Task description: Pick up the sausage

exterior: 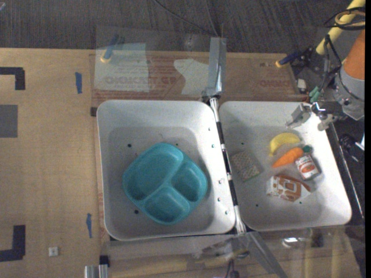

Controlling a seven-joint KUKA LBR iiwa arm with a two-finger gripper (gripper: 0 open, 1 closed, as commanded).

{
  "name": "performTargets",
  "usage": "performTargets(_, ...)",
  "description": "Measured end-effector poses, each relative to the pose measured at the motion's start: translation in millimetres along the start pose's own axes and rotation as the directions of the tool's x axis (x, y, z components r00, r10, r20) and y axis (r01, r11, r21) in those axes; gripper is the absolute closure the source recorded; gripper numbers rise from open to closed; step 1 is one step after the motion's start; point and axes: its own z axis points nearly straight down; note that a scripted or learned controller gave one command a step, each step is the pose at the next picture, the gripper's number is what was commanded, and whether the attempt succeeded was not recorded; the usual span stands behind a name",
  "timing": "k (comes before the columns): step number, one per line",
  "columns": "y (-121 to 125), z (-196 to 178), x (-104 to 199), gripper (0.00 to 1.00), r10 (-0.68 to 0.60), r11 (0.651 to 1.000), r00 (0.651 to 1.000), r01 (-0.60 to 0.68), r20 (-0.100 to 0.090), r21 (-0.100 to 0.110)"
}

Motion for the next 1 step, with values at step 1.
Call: performTargets(1, 18.6, 115.3, 62.4, 0.0, -0.302, 0.953, 0.953, 0.302, -0.001, 0.001)
